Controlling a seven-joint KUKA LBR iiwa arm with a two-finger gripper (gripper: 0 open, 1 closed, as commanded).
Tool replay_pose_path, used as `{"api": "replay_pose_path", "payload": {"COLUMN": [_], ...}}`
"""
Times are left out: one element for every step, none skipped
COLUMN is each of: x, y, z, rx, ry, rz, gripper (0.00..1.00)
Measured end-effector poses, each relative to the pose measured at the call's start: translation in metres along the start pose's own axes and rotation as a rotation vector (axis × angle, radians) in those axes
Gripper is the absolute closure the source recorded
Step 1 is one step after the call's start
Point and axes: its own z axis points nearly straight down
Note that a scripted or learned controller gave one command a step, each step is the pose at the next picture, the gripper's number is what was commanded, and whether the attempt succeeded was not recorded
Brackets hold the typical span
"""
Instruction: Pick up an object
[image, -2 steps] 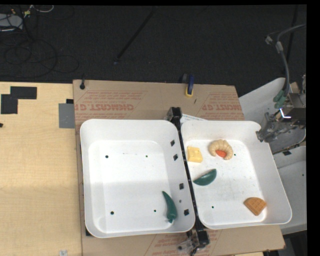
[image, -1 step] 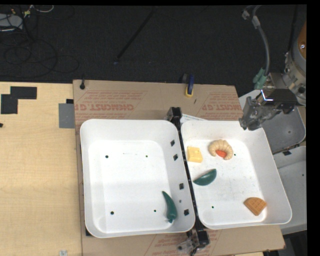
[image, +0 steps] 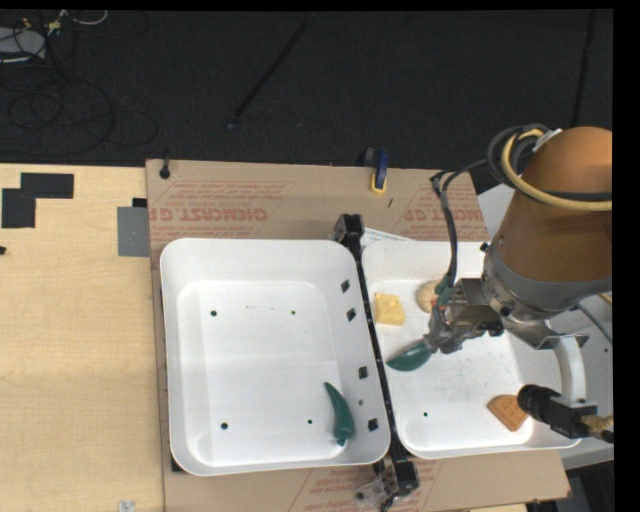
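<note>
My gripper (image: 438, 340) hangs over the left half of the right bin (image: 470, 440), shut on the thin end of a teal, spoon-shaped object (image: 406, 358). The object's rounded end slopes down to the left, toward the divider between the bins. A yellow block (image: 389, 309) lies just up and left of the gripper. A small beige piece (image: 428, 296) sits beside it, partly hidden by the wrist. An orange piece (image: 508, 411) lies near the bin's front right corner. In the left bin (image: 200, 300), a teal curved object (image: 338, 412) rests near the front right corner.
The black divider (image: 362, 330) with clips runs between the two bins. The arm's large orange and grey body (image: 560, 220) covers the right bin's far right side. A blue and yellow clamp (image: 378, 170) stands on the cardboard behind the bins.
</note>
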Motion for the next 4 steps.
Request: {"api": "replay_pose_path", "payload": {"x": [-0.066, -0.034, -0.049, -0.031], "y": [0.001, 0.004, 0.002, 0.004], "z": [0.082, 0.004, 0.082, 0.088], "rx": [-0.007, -0.025, -0.009, -0.015], "ry": [0.0, 0.001, 0.001, 0.002], "rz": [0.005, -0.006, 0.0, -0.003], "gripper": [1.0, 1.0, 1.0, 1.0]}}
